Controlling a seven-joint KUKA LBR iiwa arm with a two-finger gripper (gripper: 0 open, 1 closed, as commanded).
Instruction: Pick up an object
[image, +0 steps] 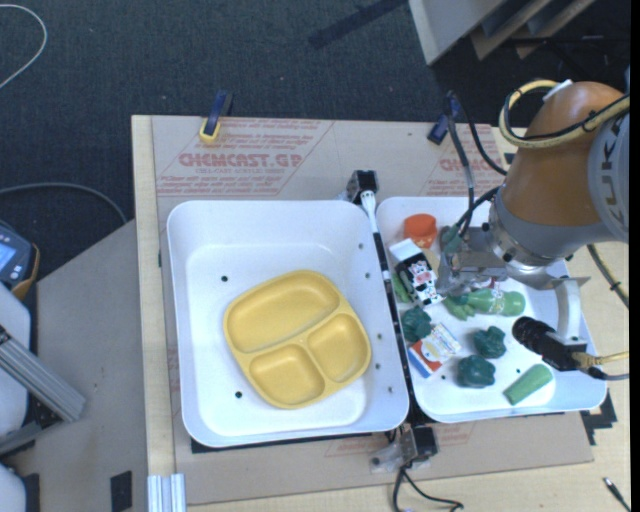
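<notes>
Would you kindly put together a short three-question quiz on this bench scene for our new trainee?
1. True or false: the yellow divided tray lies in the right bin.
2. Which bin is the gripper over? A) left bin B) right bin
3. Fill in: the yellow tray has ___ compartments.

Key:
1. False; it lies in the left bin.
2. B; the arm reaches over the right bin, among small items such as the orange piece and the green block.
3. Three.
</notes>
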